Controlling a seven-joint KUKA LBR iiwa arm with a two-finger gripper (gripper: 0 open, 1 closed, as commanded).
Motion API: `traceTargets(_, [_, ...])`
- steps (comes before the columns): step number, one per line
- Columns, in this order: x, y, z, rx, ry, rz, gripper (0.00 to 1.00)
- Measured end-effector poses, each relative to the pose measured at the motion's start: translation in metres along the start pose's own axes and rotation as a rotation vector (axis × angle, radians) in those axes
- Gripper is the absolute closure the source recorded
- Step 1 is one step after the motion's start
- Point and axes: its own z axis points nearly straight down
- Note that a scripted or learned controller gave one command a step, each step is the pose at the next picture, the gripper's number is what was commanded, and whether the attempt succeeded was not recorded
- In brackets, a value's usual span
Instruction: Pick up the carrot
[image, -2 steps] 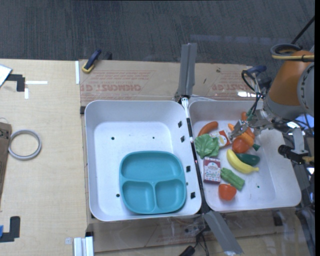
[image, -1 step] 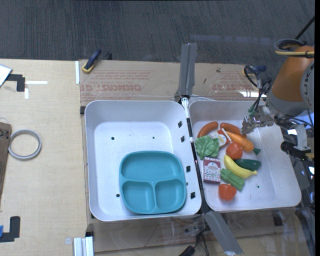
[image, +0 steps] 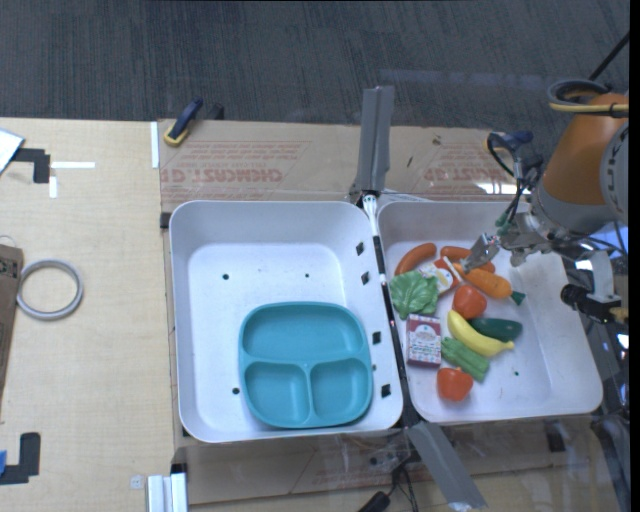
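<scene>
The gripper (image: 480, 252) is hovering, its grip unclear, beside the carrot (image: 488, 283); probably light, stiff, slick, best pinched mid-body.

Left bin (image: 190, 300): holds a divided tray (image: 305, 365) toward its front.
Right bin (image: 560, 385): toy foods clustered at its left half (carrot (image: 487, 283) rearmost-right, banana (image: 475, 333) in front of it).
Tape roll (image: 45, 288): on the bench, far left.

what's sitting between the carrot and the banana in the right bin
A red tomato lies between the carrot and the banana, seen in the camera view.
</scene>
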Motion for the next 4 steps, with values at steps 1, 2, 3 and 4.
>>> traceTargets(1, [-0.001,0.001,-0.01,-0.001,-0.001,0.001,1.0])
traceTargets(2, [-0.001,0.001,-0.01,-0.001,-0.001,0.001,0.0])
traceTargets(3, [0.032,0.004,0.008,-0.001,0.001,0.092,0.0])
traceTargets(4, [0.033,0.006,-0.002,-0.003,0.003,0.091,1.0])
